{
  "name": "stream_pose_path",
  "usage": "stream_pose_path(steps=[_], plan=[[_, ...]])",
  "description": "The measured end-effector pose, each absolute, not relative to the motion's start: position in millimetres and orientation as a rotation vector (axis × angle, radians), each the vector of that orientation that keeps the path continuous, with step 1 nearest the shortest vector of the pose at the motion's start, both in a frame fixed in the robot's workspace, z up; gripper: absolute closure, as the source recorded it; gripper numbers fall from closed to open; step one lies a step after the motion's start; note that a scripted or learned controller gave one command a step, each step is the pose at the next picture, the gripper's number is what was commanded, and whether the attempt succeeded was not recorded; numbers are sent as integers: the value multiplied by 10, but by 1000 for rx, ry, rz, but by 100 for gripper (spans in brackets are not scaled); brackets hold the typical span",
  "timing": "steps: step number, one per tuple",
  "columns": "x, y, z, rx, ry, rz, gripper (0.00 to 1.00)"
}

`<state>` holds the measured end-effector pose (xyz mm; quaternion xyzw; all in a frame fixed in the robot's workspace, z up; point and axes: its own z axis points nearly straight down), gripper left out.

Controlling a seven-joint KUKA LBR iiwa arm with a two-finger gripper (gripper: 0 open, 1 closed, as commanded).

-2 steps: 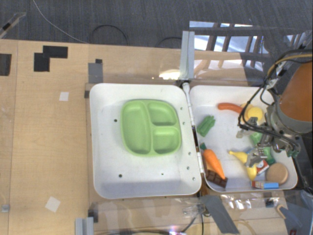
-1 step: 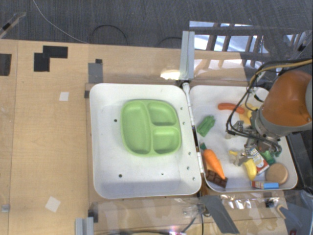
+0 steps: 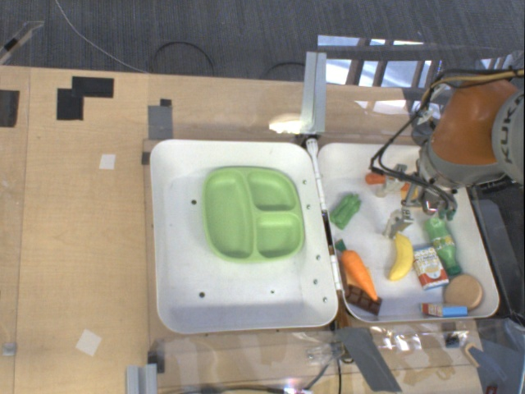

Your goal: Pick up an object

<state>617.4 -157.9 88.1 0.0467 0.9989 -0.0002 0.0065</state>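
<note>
Yellow and smooth, the toy banana (image 3: 400,258) lies in the right bin (image 3: 361,161), near its middle, with the gripper (image 3: 402,218) hovering just above its upper end. The rig says not to guess, and indeed I cannot tell how the gripper is set, because the wrist hides that part. I judge the banana to be a light, stiff plastic piece, a bit slippery on its curved skin, so the best place to take hold seems the thick middle, across its narrow width, not the thin tips where it can slide out. Beside it are a carrot (image 3: 358,272) to the left and a small carton (image 3: 428,268) and a green bottle (image 3: 443,245) to the right, all close, so a wide approach may push them. The left bin (image 3: 172,302) carries a green divided plate (image 3: 251,213), well apart from this work
</note>
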Motion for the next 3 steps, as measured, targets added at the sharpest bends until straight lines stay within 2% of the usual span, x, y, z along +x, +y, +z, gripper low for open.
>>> stream_pose_path(steps=[1,2,3], plan=[[5580,-1492,901,114,3126,-2,0],[4956,-1888,906,-101,3122,-9,0],[5029,-1489,911,-219,3113,-11,0]])
